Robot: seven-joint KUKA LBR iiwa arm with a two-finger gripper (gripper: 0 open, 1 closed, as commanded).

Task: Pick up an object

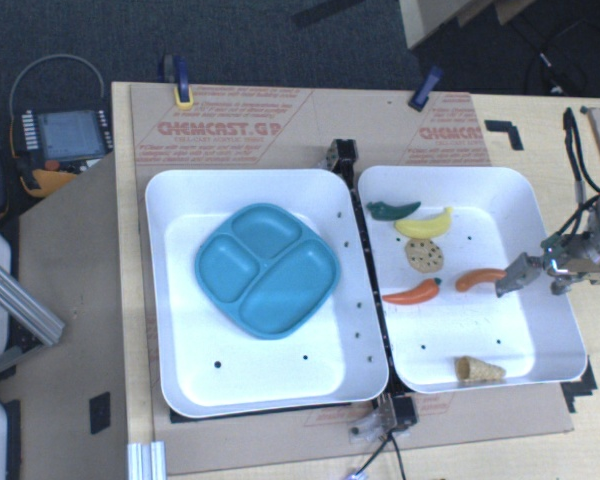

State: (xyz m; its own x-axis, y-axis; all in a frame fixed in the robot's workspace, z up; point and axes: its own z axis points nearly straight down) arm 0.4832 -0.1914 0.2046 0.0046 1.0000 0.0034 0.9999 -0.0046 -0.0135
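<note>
I see the gripper (536, 271) at the right bin's (540, 213) right edge, fingers spread apart, nothing between them. Just beside one fingertip lies a sausage (477, 280). A blue sectioned plate (268, 269) sits in the left bin (170, 268).

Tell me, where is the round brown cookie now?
The round brown cookie lies in the right white bin, toward its left side, just below the yellow banana and above the orange chili pepper.
</note>
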